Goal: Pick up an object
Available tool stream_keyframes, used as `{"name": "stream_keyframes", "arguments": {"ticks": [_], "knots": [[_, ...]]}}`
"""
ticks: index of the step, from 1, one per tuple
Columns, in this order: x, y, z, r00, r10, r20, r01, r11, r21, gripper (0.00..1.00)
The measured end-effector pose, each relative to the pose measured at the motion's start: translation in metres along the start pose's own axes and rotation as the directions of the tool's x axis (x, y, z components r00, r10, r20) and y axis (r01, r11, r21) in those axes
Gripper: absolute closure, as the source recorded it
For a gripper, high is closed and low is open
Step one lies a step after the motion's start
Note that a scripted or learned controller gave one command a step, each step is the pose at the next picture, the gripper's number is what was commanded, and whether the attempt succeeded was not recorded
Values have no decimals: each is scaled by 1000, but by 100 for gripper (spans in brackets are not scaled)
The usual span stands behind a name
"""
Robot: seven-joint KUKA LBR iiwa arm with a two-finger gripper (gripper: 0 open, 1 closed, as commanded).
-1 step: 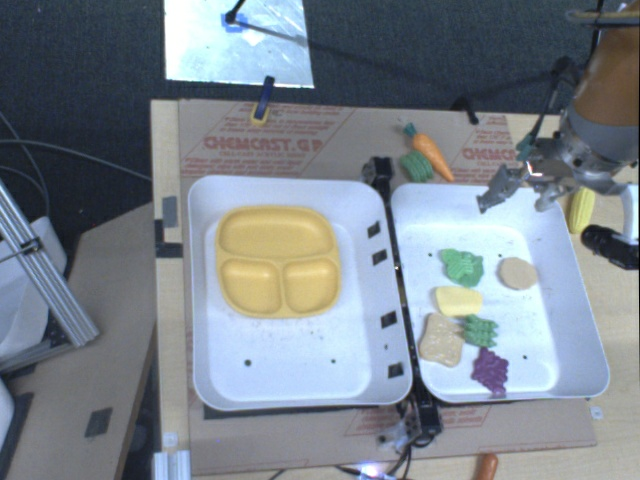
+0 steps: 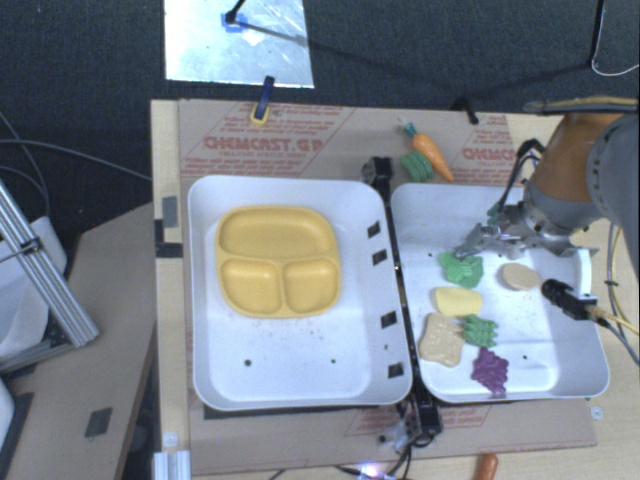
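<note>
Brown cardboard with red print covers the bench (image 2: 300, 140), and dark carpet lies around it. On the carpet beyond the bench is a shiny silver sheet (image 2: 238, 28), and thin black cables run across the floor. At the far left edge a metal frame (image 2: 40, 278) is cut off.

On the bench two white bins stand side by side. In the left bin (image 2: 290, 368) rests a yellow divided plate (image 2: 277, 260) with three compartments. Small dark specks lie on the bin floor below it; I cannot tell what they are.

Behind the bins, on the cardboard, lies a toy carrot (image 2: 430, 154) with a green top.

The right bin (image 2: 570, 368) holds several toy foods: a green leafy piece (image 2: 461, 268), a yellow piece (image 2: 457, 301), a beige cracker-like piece (image 2: 441, 338), a small green piece (image 2: 481, 330), a purple grape bunch (image 2: 490, 370) and a pale round piece (image 2: 519, 276).

The arm (image 2: 590, 173) enters from the right and is partly cut off. Its tool (image 2: 478, 243) is low in the right bin, just above the green leafy piece and very near it. I cannot tell if the tool is open or closed, or if it touches the piece.
</note>
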State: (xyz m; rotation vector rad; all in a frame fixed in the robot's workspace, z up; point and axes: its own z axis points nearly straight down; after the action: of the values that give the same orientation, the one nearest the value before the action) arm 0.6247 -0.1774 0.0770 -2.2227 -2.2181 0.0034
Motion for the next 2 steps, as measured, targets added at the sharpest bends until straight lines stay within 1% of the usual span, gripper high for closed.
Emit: {"name": "stream_keyframes", "arguments": {"ticks": [1, 2], "knots": [[20, -97, -8, 1000, 0, -2, 0, 1000, 0, 0], [93, -86, -8, 1000, -11, -2, 11, 1000, -8, 0]]}}
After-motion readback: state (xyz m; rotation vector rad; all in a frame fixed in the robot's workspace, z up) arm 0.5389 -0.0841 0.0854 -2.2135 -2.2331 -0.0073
